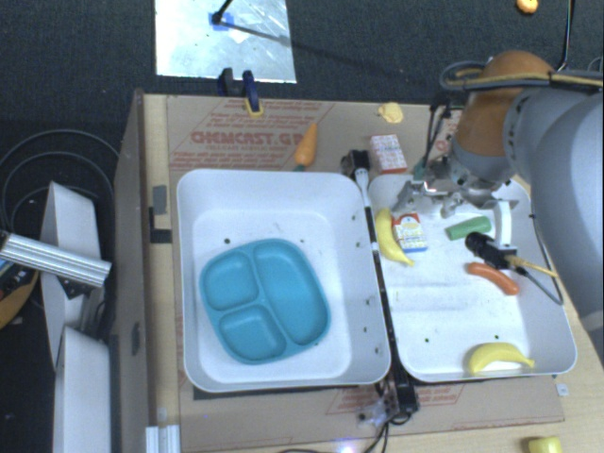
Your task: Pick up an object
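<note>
Camera view, arm: the grey arm with the orange band (500, 102) reaches in from the right and bends down over the far end of the right-hand shallow white bin (453, 319).
Claw: the metal two-finger gripper (429, 196) hangs low over that bin's far left corner. Apart or together, this angle just doesn't tell.
Nearest candidates: right under the claw sits a small red-and-white carton (408, 233). A yellow curved plastic banana (386, 238) is touching its left side and lies along the bin's left wall.
Next along: a green oblong block (469, 226) lies just to the right of the claw, tilted, on the bin floor and apart from the carton.
Mid-bin: an orange-red sausage-shaped piece (493, 278) rests nearer the right wall, below the green block.
Near edge: a second yellow banana-shaped piece (499, 356) lies alone at the front of the right bin, well away from the claw.
Left side: the left-hand shallow white bin (236, 215) holds a blue three-compartment plastic plate (264, 298), lying flat towards the front.
Bench beyond the bins: on the brown cardboard sheet (236, 125) there's an orange carrot-shaped piece (306, 145) by the left bin's far rim, and a small pink-and-white box (388, 153) stands just behind the right bin.
</note>
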Robot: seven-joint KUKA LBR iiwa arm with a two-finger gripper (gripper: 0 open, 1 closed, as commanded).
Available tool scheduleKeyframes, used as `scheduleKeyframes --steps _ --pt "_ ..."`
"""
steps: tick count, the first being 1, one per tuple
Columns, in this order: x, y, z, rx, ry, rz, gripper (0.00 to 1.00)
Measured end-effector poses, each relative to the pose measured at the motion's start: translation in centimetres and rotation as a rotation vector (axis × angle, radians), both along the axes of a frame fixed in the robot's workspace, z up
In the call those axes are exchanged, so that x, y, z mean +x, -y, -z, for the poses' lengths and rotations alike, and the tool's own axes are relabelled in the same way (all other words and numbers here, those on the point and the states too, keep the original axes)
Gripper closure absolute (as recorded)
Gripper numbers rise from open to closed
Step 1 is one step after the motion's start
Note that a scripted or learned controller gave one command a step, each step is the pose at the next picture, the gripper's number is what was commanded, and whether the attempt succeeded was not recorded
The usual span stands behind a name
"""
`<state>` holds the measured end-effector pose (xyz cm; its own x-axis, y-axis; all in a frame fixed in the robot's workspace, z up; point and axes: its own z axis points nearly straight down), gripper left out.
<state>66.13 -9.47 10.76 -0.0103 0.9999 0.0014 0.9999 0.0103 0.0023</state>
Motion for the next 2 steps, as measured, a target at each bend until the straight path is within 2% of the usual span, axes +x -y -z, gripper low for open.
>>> scheduleKeyframes --steps 1,2 --pt "0.8 -0.8 2.2 -0.008 0.003 0.006 0.00" --pt "0.9 -1.0 1.1 -0.004 0.004 0.004 1.00"
